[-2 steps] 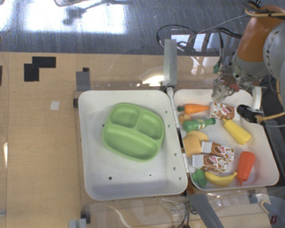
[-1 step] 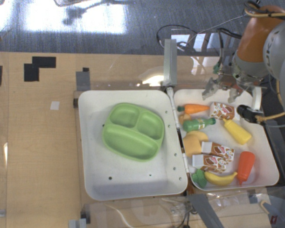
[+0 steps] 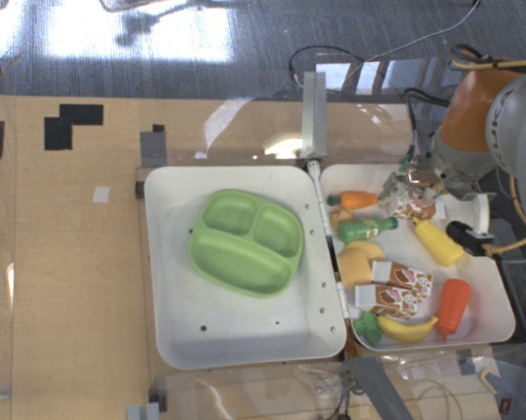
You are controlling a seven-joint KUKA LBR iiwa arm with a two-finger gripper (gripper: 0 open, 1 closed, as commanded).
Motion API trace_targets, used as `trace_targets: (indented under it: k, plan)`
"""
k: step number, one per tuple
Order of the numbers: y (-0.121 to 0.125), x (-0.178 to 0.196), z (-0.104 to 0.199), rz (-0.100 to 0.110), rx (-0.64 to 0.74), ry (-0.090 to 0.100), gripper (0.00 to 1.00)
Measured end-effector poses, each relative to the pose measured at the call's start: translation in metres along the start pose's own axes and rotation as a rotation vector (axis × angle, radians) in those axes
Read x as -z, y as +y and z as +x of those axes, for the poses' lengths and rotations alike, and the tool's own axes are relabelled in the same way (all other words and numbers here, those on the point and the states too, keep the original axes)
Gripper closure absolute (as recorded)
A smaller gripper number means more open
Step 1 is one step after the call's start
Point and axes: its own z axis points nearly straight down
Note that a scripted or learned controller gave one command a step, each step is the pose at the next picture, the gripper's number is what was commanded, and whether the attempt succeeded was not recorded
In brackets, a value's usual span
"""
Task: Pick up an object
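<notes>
**benchwatcher:** ok so two white bins side by side. The left bin (image 3: 177, 337) has just a green divided plate (image 3: 247, 241) in it, three sections, sitting a bit above the middle. The right bin (image 3: 506, 313) is where all the toy food is piled.

**gripfan:** what's in the pile?

**benchwatcher:** up top there's a carrot (image 3: 359, 199) near the divider, and just below it a green bottle (image 3: 365, 229) lying on its side. A yellow bottle (image 3: 439, 243) lies at a slant more to the right. Lower down there's a printed snack box (image 3: 404, 292), a banana (image 3: 408, 329) along the near edge, and a red-orange bottle (image 3: 453, 306) next to it on the right. There's also a pale yellow lump (image 3: 358, 263) by the divider, can't say what it is.

**gripfan:** and the arm?

**benchwatcher:** comes in from the right, orange band showing at the top right corner. The gripper (image 3: 410, 188) is over the far corner of the right bin, right by a small printed packet (image 3: 415, 208), between the carrot and the yellow bottle.

**gripfan:** has it got hold of anything?

**benchwatcher:** honestly can't tell, the claw end is too small and cluttered to see whether it's closed or what it's touching
</notes>
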Motion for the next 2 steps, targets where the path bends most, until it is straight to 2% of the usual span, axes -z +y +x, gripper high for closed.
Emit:
trace_targets:
  k: [1, 2]
  plan:
    - [0.004, -0.01, -0.026, -0.006, 0.075, 0.003, 0.0]
    - [0.002, -0.01, -0.013, -0.013, 0.001, -0.01, 0.0]
